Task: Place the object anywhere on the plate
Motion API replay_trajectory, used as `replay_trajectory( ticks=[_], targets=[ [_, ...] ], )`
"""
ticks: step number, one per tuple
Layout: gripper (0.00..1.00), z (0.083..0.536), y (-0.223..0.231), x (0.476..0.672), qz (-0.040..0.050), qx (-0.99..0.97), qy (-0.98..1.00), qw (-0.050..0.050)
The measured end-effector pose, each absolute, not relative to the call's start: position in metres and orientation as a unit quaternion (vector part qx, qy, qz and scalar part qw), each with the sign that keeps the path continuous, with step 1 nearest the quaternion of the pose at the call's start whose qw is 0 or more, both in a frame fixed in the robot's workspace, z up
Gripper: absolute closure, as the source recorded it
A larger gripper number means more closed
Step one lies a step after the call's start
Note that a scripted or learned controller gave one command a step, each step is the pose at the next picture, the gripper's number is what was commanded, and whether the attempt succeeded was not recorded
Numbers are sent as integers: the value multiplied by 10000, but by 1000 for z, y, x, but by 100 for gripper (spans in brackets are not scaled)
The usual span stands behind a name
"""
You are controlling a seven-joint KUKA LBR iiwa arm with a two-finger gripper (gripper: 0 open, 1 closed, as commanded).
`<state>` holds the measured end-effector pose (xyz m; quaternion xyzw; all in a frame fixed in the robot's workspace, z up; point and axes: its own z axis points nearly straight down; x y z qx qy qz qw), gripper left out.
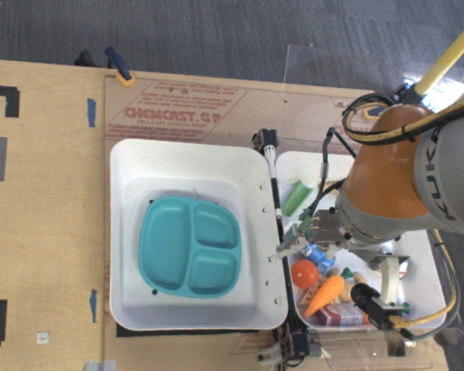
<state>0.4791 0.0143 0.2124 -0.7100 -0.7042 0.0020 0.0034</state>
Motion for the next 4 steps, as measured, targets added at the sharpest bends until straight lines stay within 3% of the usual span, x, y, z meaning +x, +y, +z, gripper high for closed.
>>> replay_trajectory(
  ticks=[4],
  targets=[
    [0, 212, 14, 479, 19, -7100, -7042, 33]
  ],
)
